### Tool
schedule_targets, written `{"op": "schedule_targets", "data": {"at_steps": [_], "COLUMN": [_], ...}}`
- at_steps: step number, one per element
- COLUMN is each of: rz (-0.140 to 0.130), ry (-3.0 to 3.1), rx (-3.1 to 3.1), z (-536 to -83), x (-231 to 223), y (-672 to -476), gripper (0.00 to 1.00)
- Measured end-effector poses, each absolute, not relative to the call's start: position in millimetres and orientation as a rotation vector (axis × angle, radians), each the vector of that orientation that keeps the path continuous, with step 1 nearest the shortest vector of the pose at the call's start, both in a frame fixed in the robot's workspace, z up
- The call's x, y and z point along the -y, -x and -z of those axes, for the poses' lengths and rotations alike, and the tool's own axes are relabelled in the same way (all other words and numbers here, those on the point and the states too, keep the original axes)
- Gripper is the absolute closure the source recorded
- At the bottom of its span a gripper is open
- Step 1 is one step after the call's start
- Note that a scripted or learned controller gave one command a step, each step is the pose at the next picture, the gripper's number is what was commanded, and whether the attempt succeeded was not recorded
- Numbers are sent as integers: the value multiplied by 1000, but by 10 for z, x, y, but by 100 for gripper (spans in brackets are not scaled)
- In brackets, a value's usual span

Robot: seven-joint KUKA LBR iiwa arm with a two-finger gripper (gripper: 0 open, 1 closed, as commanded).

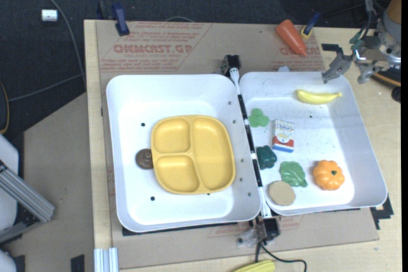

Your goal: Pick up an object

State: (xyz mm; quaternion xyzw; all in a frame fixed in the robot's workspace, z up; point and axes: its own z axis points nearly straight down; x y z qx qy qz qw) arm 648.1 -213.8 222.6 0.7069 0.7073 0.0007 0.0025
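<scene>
Dark carpet surrounds a bench (191, 41) on which two white bins are set side by side. A yellow divided plate (192, 153) and a brown disc (144, 158) are held in the left bin (127, 99). A banana (317, 96), a small carton (284, 135) and an orange pumpkin (328, 174) are seen in the right bin (363, 143). At the far right the gripper (348, 71) is poised above that bin's back corner, fingers spread and nothing held. The approach is judged underway; a descent onto the nearby banana is called for next

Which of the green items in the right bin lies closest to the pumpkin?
The leafy green piece, just left of the orange pumpkin; the other two sit by the bin's left wall.
</scene>
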Motion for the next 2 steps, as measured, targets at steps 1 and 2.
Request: {"op": "schedule_targets", "data": {"at_steps": [1,2], "rz": [1,0], "ry": [-2223,-2223], "rx": [-2221,-2222], "z": [-1588,-840], "x": [2151,1939], "y": [-5563,-4928], "gripper": [0,0]}}
